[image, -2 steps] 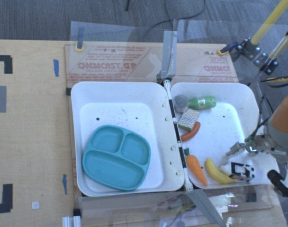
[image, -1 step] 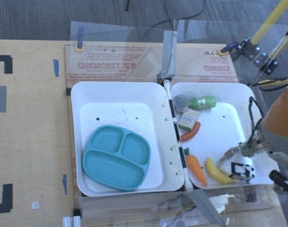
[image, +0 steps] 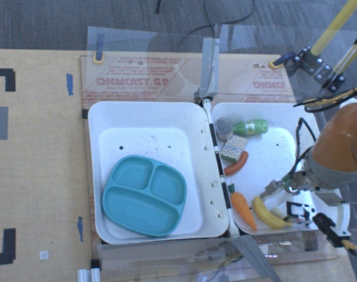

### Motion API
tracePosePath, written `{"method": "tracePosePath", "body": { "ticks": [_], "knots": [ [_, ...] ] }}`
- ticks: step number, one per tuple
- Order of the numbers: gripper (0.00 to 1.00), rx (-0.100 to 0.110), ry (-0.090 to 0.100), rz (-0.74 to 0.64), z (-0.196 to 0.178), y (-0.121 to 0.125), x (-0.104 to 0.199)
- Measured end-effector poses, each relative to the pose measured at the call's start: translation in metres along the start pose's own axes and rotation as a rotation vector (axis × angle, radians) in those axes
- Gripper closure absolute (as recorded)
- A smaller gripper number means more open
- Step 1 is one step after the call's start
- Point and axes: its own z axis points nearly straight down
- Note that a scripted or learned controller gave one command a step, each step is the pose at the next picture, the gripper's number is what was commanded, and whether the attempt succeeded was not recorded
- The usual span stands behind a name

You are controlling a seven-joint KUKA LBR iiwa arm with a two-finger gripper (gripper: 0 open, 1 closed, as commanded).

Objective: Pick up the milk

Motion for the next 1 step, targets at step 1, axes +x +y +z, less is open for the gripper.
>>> {"method": "tracePosePath", "body": {
  "ticks": [1],
  "knots": [
    [0.00, 0.009, 0.006, 0.043, -0.0693, 0.0611, -0.0264]
  ]
}}
